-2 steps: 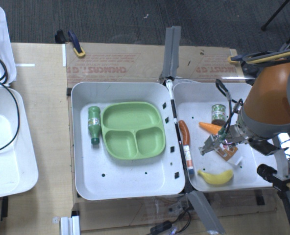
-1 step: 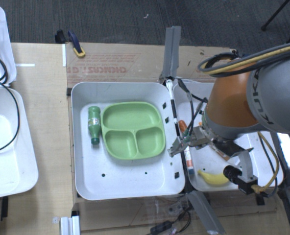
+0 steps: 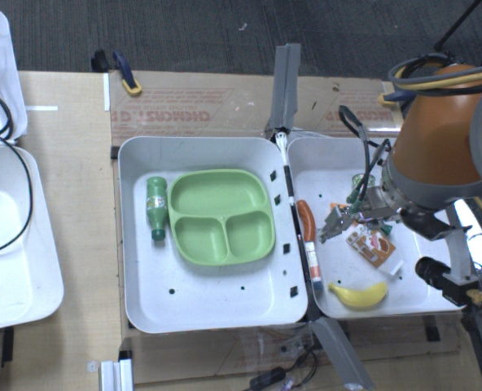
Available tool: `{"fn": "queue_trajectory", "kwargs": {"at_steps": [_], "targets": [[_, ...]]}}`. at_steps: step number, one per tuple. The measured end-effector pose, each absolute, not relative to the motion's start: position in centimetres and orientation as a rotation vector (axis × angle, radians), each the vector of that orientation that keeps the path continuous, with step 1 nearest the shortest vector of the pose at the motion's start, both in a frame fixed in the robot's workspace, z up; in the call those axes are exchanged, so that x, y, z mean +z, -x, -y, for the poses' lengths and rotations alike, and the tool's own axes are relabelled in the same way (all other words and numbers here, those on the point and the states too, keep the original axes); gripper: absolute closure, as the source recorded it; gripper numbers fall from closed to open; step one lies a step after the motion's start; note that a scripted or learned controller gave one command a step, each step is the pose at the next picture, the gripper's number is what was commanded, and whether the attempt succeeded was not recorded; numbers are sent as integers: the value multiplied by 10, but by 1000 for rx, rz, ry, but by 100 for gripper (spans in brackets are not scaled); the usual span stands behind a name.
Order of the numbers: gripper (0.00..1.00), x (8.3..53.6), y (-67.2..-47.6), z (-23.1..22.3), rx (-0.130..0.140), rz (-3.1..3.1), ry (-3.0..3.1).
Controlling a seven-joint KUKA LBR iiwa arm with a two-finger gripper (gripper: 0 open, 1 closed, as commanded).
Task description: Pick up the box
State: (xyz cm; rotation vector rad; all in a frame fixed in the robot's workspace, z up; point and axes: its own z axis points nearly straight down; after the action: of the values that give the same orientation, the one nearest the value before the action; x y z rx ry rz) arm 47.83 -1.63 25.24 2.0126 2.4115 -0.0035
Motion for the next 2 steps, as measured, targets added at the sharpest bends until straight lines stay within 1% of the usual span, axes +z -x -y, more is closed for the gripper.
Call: {"fn": "queue_trajectory", "kwargs": {"at_steps": [1, 2], "targets": [[0, 193, -477, 59, -5, -2436, -1987], [0, 112, -482, 103, 12, -2457, -1934]]}}
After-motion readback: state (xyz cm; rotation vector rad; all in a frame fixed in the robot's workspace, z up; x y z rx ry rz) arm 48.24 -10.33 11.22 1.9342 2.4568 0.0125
